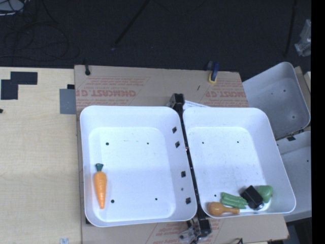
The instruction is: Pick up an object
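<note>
where the two white bins sit side by side, you see a big light wood bench (pixel 35 156) with a brown cardboard sheet (pixel 127 88) on top of it, and the bins lie on that sheet. the left bin (pixel 129 117) and the right bin (pixel 228 115) touch along their middle edge, and a dark strip with small black clips (pixel 177 144) runs down between them. a grey metal plate (pixel 277 95) sits just past the far right corner of the right bin.

you cannot tell how wide the gripper is open, or if it has hold of anything, so the places here go by the bins.

in the left bin there is an orange toy carrot (pixel 100 186). it lies near the left wall, toward the near end, with its green top pointing away from you. it is well apart from everything else.

the other toys are bunched in the near right corner of the right bin. a green bean pod (pixel 233 200) lies flat there. a tan toy shaped like a pear (pixel 222 209) lies just in front of the pod, right by the near wall. a black block (pixel 252 196) rests tilted beside the pod, touching it. a round green toy (pixel 265 191) peeks out from behind the block, close to the right wall.

a small yellow and blue clamp (pixel 214 72) sits on the far edge of the cardboard.
</note>
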Motion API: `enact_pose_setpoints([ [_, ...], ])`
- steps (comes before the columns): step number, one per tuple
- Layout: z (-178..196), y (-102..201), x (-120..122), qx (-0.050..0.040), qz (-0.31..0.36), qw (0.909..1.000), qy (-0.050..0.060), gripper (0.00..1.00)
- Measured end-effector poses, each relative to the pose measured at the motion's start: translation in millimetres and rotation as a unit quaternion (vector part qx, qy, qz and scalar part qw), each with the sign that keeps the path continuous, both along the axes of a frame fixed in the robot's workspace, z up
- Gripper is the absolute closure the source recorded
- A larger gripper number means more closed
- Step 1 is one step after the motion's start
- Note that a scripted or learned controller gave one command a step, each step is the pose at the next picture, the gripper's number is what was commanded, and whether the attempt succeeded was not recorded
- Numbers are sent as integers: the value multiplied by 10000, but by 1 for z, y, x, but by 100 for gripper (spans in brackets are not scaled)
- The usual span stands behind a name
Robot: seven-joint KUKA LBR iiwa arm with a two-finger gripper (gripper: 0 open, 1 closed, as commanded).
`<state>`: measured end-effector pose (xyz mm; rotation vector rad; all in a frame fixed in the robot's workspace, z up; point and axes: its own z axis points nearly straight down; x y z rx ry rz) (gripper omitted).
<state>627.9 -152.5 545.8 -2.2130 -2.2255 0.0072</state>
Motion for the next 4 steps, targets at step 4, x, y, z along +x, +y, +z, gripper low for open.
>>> enact_pose_setpoints([
  [4,-226,-58,-25,-7,-44,10000,-46,100],
])
